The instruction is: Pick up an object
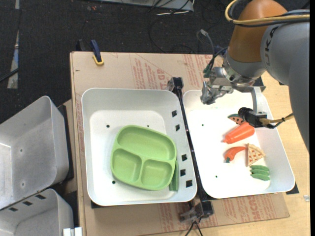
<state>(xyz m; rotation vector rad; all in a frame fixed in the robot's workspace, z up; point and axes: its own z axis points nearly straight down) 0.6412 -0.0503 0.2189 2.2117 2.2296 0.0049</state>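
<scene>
My gripper (208,97) hangs over the far left corner of the right bin (206,181), with nothing visible between its fingers. To its right in that bin lie toy foods: an orange carrot (239,132), a small red-orange pepper (235,152), a pizza slice (254,154), a green pea pod (260,171) and a dark-edged slice (237,117) near the back. The carrot sits about 60 pixels right and below the gripper. A green three-compartment plate (143,157) lies in the left bin (93,112).
A black divider (186,136) with clips runs between the two bins. The arm's orange band (256,26) and grey body fill the upper right. A black cable (266,119) crosses the right bin's far edge. Spare white bins (27,146) stand at the left.
</scene>
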